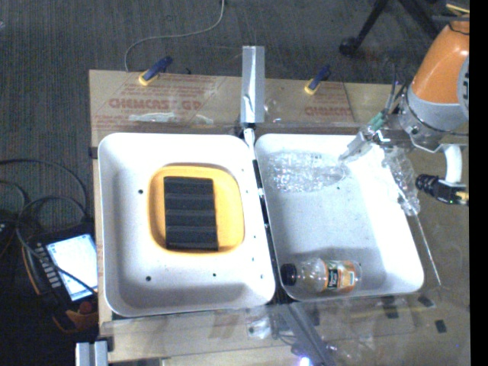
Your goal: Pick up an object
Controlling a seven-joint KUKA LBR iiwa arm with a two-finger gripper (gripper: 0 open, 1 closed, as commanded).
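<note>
- Camera view: two white bins sit side by side on the table. My arm (442,75) enters from 2 o'clock, and the gripper (366,139) sits over the back right corner of the right bin (335,227).
- Gripper state: the tips are small and blurred against the bin wall. I cannot tell how they are set, and I see nothing held between them.
- Candidate objects, right bin: a crumpled clear plastic piece (305,172) lies at 11 o'clock in the bin, just beside the gripper tip. A bottle (320,275) with an orange label and a dark cap lies on its side along the front wall, at 6 o'clock, well apart from the gripper.
- Candidate object, left bin (122,227): a yellow tray-like item (197,208) with a black ribbed insert sits at the bin centre, far from the gripper.
- Step in hand, as I judge it: approach and target selection. No grasp is made yet.
- Next move calls for: choosing the nearest target, probably the clear plastic, then centring above it and descending straight down.
- Caution: thin clear plastic may crumple or slip. The bottle may roll against the wall.
</note>
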